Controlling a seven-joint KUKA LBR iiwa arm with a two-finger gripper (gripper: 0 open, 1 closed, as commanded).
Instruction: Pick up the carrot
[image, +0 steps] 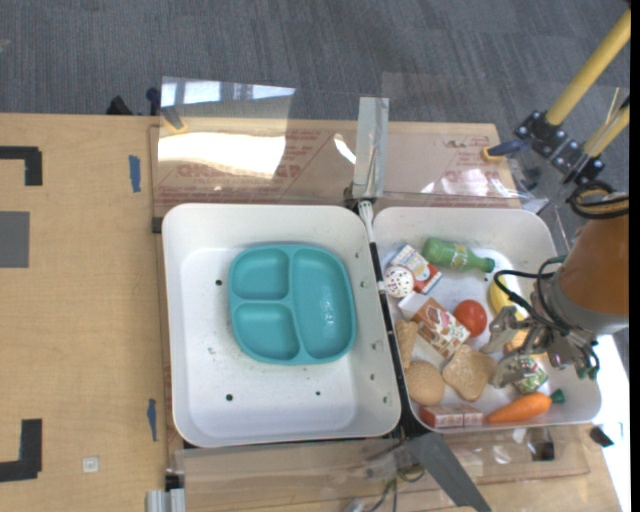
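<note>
The orange carrot (520, 408) lies flat along the front wall of the right bin (545, 232), tip pointing left, with a green stub at its right end. My gripper (512, 350) hangs just behind the carrot, low over the bin's right side. It is open and I see nothing between its fingers (503, 325). The grey wrist and orange band (600, 270) hide part of the bin's right wall. A yellow banana (500, 298) shows partly under the gripper.
Around the carrot lie bread slices (467, 372), a round cookie (425, 382), a juice box (440, 330), a tomato (470, 317), a green bottle (457, 255) and a small carton (415, 268). The left bin (190, 330) holds a teal divided plate (293, 303).
</note>
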